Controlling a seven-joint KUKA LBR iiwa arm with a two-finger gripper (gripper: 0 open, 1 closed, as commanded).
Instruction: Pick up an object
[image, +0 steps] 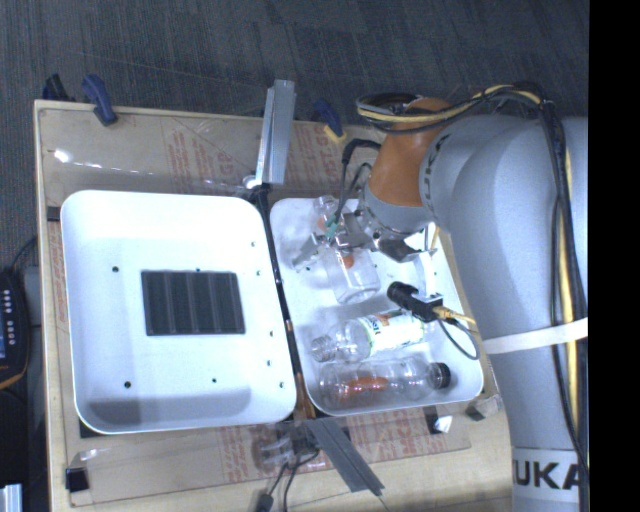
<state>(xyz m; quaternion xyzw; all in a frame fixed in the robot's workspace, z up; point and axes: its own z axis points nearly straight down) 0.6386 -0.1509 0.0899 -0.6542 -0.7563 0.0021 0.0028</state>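
The left bin (120, 240) lay at the centre left of the frame. Its floor was bare apart from a dark ribbed panel (193, 302) at its middle, so open room ran along all four walls.

The right bin (390, 404) was crowded. The arm (500, 230) covered its right side. The gripper (338, 238) stood over the upper part of this bin, near the wall shared with the left bin. Whether the gripper was wide, narrow or holding anything could not be told.

A clear cup (357, 285) sat just below the gripper, near the bin's middle. Below it lay a labelled clear bottle (385, 333), its long axis running from lower left to upper right, with the label toward the right end. A second clear bottle (385, 381) lay along the bottom wall, its long axis nearly level and its dark cap pointing right. The two bottles lay close together, with little free floor between them and the bottom wall.
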